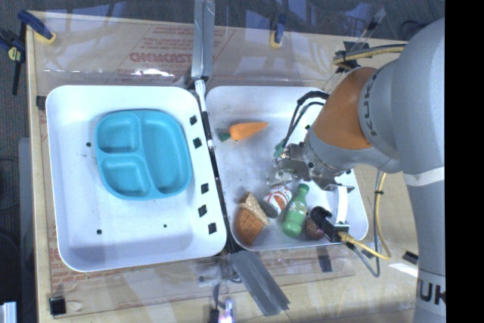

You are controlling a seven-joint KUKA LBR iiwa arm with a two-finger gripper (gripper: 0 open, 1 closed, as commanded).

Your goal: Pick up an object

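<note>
The right bin point(227, 104) holds an orange carrot point(246, 131) near its back. A brown bread piece point(249, 221), a small red and white can point(277, 200), a green bottle point(296, 211) and a dark brown item point(318, 224) are bunched near its front edge. My gripper point(284, 169) hangs low over the middle of this bin, just above the can and the top of the bottle. The arm's orange band and grey wrist cover the bin's right part.
The left bin point(68, 238) holds a blue three-compartment tray point(142, 153). A ridge with black clips point(206, 189) separates the two bins. Cables point(370, 238) hang at the arm's right, over the right bin's front corner.
</note>
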